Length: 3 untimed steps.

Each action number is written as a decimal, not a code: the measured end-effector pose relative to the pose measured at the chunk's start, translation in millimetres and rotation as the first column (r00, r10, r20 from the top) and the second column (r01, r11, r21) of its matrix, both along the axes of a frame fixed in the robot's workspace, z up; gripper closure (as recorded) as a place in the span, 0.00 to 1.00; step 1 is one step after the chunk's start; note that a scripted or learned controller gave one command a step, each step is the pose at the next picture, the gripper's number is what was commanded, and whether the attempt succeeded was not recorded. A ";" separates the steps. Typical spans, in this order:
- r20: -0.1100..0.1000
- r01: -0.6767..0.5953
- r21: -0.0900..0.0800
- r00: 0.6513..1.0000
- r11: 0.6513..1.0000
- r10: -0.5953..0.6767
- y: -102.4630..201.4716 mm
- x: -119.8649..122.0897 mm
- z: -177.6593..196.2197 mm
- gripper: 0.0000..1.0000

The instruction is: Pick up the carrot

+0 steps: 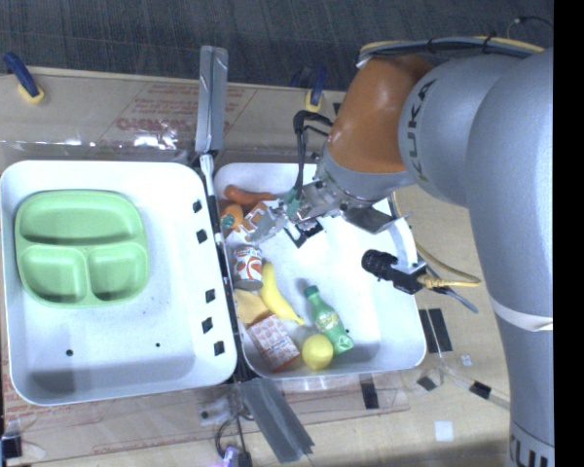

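The smooth, tapered orange carrot lies at the upper left of the right bin, near the frame's centre. The metal gripper hangs just beside it; whether its pincer is open, I cannot tell.

Both bins – left bin & right bin – look like smooth white plastic w/ a slight sheen. Green tray: matt plastic, moulded compartments. Arm has a smooth grey painted shell, semi-gloss; orange band is glossier, catches light. Carrot looks smooth, plastic-like, orange. Banana & lemon – shiny yellow plastic. Green bottle glossy. Bench surface looks like brownish cardboard or wood under clear film, matt w/ red print
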<state>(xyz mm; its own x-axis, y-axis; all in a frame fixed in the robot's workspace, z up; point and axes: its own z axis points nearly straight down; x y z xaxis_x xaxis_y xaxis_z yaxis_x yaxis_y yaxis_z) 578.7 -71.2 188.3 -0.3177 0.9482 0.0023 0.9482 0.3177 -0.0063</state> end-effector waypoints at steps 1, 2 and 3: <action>0.000 0.032 -0.001 0.999 0.999 -0.032 65.1 55.8 8.4 0.00; -0.002 -0.314 0.002 0.949 0.949 0.314 143.6 -36.1 0.6 0.00; 0.000 -0.180 -0.001 0.984 0.984 0.180 187.3 -35.7 16.7 0.00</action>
<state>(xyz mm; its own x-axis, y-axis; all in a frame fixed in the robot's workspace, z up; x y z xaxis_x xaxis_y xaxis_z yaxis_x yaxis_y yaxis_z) 543.0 116.1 205.0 -0.4830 0.8756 0.0013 0.8756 0.4830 -0.0071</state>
